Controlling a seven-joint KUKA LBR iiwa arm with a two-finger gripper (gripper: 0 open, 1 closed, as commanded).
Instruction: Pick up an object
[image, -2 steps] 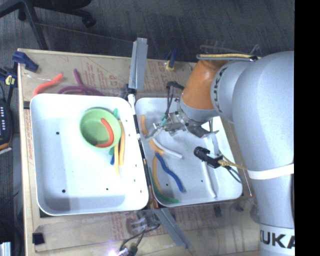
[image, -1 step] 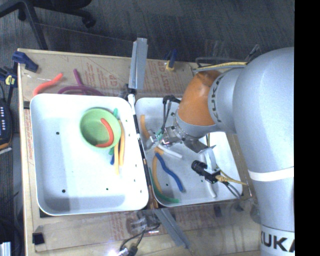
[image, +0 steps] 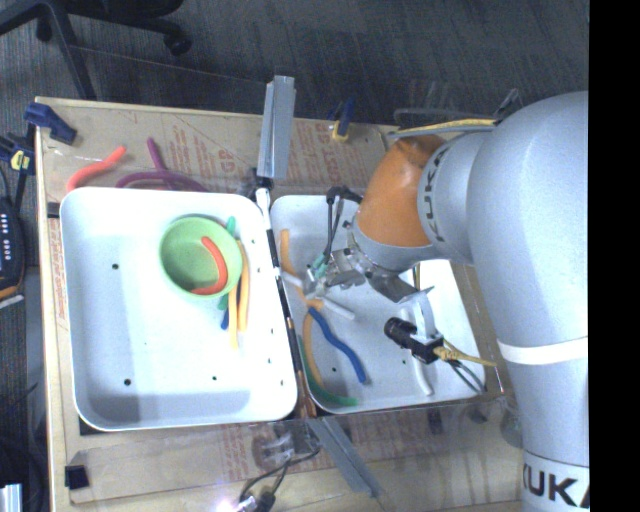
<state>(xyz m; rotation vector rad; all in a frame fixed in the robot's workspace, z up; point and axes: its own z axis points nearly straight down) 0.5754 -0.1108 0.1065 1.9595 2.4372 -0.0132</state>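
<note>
Claw, grip state unclear, hovers just above blue strip in right bin.

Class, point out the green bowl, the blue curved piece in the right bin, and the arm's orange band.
green bowl (image: 190, 255): camera view, inside floor.
blue curved piece (image: 338, 347): camera view, middle of its length.
orange band (image: 398, 200): camera view, centre of band.

We read two markings on the arm. "KUKA" stands in dark capitals on the grey link next to the orange band, running vertically and partly foreshortened. "KUK" shows at the lower right on the arm base, where the frame edge cuts it off. Faint reddish print on the bench top is possibly lettering, but too blurred to read.
</note>
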